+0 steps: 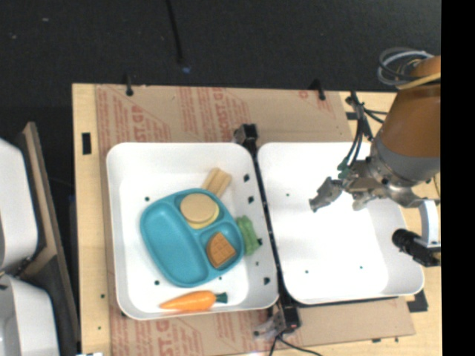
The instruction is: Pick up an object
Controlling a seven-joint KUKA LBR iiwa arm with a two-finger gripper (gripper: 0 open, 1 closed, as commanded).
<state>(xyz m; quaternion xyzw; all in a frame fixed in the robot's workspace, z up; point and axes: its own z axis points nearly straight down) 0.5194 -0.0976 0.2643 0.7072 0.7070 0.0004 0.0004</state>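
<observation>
Plywood bench (96, 199), two white bins side by side. Nearest, toy carrot (191, 300) on left bin (119, 221) floor; beyond, blue tray (172, 245) with round biscuit (200, 208). Over right bin (371, 273), gripper (326, 196), apparently parted, nothing between. Nothing lifted yet; whole pick remaining.

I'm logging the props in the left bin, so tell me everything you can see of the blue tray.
The blue tray is a glossy, plastic-looking dish with rounded corners, split into one long compartment and two smaller ones. It lies flat and askew in the left bin. A round tan disc sits in one small compartment, a brown waffle-like piece in the other. A green item touches its right edge.
</observation>
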